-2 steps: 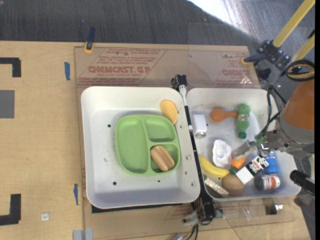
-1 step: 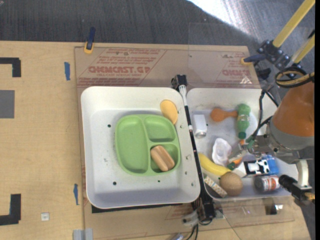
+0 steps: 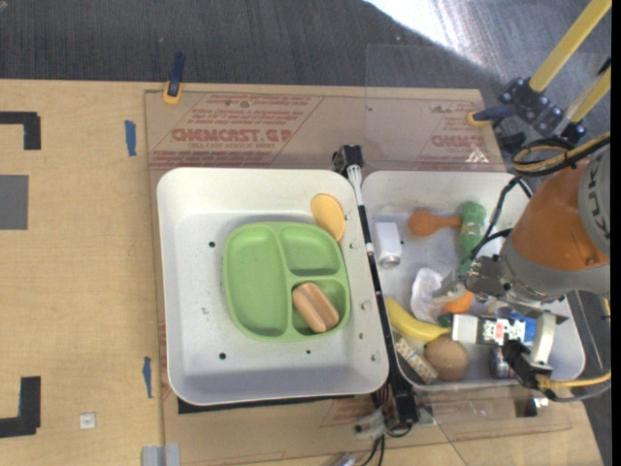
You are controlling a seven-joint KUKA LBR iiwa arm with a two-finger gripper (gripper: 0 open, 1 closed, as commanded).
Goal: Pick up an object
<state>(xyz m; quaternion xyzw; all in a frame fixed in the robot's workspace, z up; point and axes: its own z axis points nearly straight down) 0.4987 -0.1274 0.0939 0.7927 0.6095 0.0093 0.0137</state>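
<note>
The light is bright and even. A very bright patch (image 3: pixel 441 8) glares on the dark floor at the top. The left bin (image 3: pixel 184 289) shines clean white, with soft, small shadows under its rim. The picture is a bit grainy, and small things look slightly blurry.

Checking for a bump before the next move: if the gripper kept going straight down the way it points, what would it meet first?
Probably the orange object beside the crumpled white wrapper, right below the gripper; depth is hard to judge here.
</note>
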